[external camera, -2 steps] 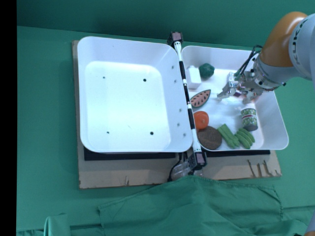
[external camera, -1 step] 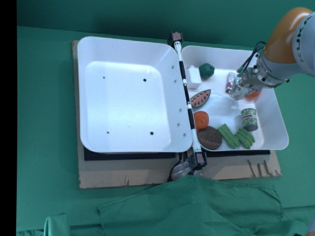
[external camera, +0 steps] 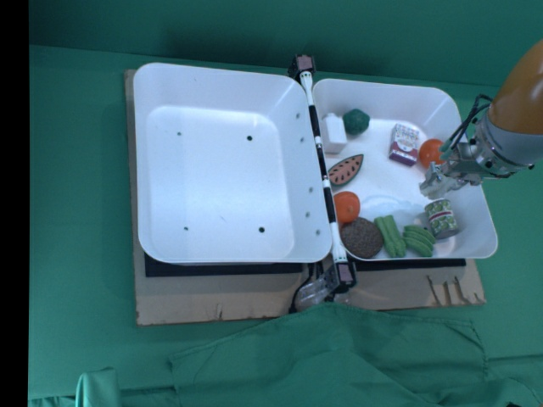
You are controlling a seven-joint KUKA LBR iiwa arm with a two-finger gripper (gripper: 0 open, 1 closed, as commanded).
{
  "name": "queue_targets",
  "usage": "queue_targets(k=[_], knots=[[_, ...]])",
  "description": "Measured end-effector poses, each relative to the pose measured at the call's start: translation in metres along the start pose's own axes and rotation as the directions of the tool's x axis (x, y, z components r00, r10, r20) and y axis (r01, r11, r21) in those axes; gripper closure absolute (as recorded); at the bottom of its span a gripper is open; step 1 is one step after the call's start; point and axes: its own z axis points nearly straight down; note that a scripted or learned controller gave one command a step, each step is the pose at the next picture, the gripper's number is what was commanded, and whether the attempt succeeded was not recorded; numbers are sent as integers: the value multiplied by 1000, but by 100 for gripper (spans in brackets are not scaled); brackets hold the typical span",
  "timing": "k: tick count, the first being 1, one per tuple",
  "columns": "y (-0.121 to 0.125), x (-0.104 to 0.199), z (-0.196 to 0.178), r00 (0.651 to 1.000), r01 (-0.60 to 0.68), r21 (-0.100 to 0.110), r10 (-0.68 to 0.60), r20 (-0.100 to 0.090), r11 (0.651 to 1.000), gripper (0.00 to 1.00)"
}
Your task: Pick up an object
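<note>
The right bin (external camera: 386,91) holds several small items. Among them are a white block (external camera: 333,132), a dark green lump (external camera: 356,121), a red and white carton (external camera: 405,143), a red-orange ball (external camera: 430,152), a watermelon slice (external camera: 345,170), an orange (external camera: 346,207), a brown round patty (external camera: 362,237), green pods (external camera: 391,236) and a small labelled can (external camera: 441,219). My gripper (external camera: 441,181) hangs over the bin's right side. It sits just above the can and right beside the red-orange ball. I see nothing held in it.
The left bin (external camera: 148,91) lies beside the right one, with a black and white clamp bar (external camera: 318,155) along their shared rim. Both bins rest on a cardboard sheet (external camera: 212,299). Rumpled green cloth (external camera: 339,354) lies in front.
</note>
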Motion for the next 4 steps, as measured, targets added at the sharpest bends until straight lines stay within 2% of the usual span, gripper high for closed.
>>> queue_targets(k=[1,2,3,4], knots=[[60,11,-77,1000,9,-14,-9,4,1000,100],[88,70,5,1000,10,4,-10,-3,1000,100],[88,66,0,1000,5,-2,-5,0,1000,0],[87,52,34,1000,4,-16,-4,5,1000,0]])
